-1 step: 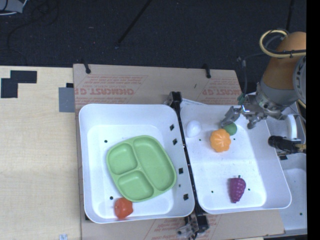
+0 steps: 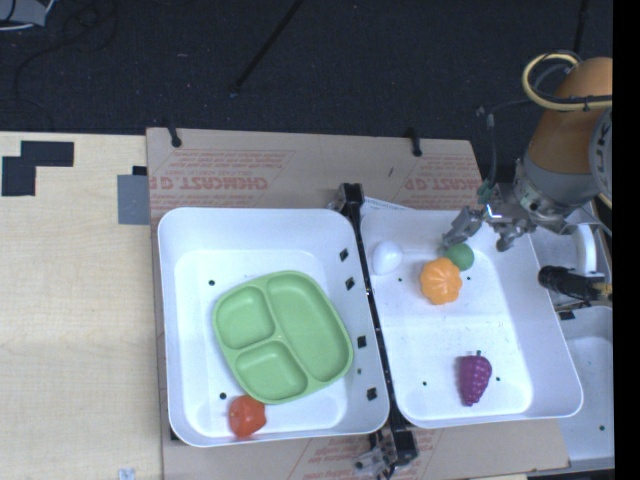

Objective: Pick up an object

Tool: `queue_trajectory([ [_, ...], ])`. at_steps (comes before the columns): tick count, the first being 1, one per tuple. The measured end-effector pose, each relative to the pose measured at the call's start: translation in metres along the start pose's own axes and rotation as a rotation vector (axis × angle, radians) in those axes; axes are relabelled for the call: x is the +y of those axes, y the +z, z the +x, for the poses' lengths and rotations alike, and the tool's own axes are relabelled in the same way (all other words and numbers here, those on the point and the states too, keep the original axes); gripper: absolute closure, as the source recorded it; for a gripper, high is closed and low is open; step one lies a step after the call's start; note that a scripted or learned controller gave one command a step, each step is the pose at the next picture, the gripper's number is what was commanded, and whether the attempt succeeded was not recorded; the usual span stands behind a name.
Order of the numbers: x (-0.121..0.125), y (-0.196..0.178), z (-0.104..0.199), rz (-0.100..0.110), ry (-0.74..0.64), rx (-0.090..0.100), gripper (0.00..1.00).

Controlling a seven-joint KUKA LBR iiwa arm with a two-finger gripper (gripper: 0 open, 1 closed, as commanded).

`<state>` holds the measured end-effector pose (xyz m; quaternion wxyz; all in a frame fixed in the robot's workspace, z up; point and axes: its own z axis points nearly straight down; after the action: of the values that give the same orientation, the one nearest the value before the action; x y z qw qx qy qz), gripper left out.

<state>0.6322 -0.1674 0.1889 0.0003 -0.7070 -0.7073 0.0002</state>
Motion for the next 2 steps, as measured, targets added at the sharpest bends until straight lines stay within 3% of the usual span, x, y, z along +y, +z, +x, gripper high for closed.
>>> queue_trajectory([
  [2,0.001,0.095,0.005,0.003,-0.003,0.001,0.00],
])
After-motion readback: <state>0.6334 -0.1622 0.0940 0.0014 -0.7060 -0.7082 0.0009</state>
